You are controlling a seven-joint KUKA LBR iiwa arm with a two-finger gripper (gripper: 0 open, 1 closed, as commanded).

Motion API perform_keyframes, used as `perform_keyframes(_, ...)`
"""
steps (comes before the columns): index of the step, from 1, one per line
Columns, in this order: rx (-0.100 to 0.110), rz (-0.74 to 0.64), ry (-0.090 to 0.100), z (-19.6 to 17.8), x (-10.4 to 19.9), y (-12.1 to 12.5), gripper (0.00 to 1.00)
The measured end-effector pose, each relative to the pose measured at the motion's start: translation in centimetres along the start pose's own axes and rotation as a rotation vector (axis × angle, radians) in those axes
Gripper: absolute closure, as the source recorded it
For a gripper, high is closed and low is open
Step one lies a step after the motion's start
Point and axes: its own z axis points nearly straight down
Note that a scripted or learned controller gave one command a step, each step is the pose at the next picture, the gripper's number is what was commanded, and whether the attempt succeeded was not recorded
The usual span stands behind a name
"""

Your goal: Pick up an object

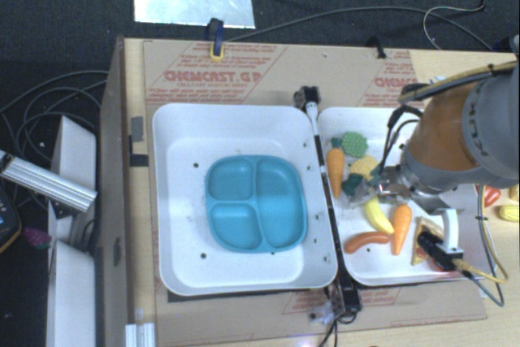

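The left bin (179, 175) holds a blue divided plate (256, 203). Over the right bin (382, 276) hangs the arm (455, 134), its gripper (363, 184) low among toy foods; whether it is open or closed I cannot tell. Around it lie a carrot (335, 169) by the divider, another carrot (400, 227), a banana (377, 216), a sausage (366, 241) and a green piece (353, 144).

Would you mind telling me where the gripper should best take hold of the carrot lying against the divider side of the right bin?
I would grip the carrot across its thick upper half, from straight above. It lies flat and lengthwise along the right bin wall, so fingers probably fit best closing across its width.
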Motion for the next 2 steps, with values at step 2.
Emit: perform_keyframes(2, 0.006, -0.001, 0.003, -9.7, 5.5, 2.4, 1.0)
